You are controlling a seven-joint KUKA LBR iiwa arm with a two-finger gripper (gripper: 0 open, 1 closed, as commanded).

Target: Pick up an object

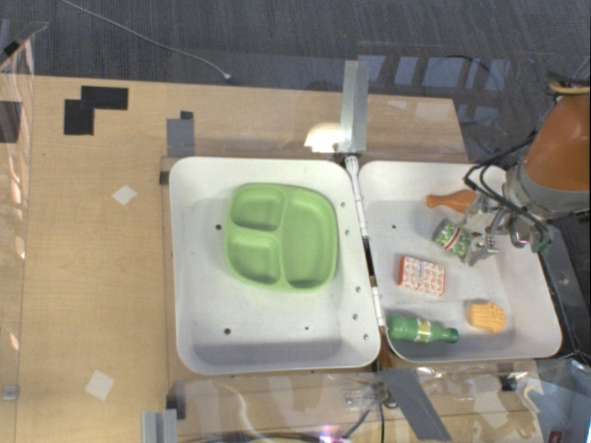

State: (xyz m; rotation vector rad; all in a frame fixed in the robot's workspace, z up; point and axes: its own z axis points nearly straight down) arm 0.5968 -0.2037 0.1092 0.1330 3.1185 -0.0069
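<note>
Camera view: tool (480, 240) low in right bin (545, 340), beside a small green-and-white packet (450, 237); whether its jaws grip anything, cannot tell. Orange drumstick-shaped toy (451, 200) just behind. Red-patterned box (422, 275), green bottle (421, 329), yellow waffle piece (488, 316) nearer front. Left bin (194, 340) carries green divided plate (282, 235).

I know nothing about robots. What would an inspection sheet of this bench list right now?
Surface: wooden bench bearing left bin and right bin.
Job's things: right bin has green-and-white packet, orange piece, red patterned box, green bottle, yellow piece.
Clutter: green divided plate in left bin.
Grippers: gripper low beside the packet.
Cables: thin cable on floor.
Surroundings: dark carpet.
</note>
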